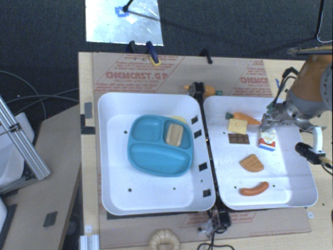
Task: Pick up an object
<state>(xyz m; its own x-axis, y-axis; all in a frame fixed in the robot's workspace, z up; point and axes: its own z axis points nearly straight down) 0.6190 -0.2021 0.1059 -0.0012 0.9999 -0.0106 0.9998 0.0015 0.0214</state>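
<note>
The end effector [270, 120] hangs over the right bin [302, 189], just above the little white carton [267, 139]. I cannot tell how it is set. The carton looks small and light, so a push could knock it toward the chocolate bar [239, 138].

Dark blue-grey carpet [41, 30] covers the floor around the bench. A shiny silver sheet [124, 13] lies flat on it at the top, marked with a small piece of blue tape [121, 11]. The bench top [171, 69] is tan board printed with red lettering. At the left stand a lower tan table [49, 181] and slanted aluminium rails [21, 150]. Black cables [31, 95] trail across the carpet.
</note>
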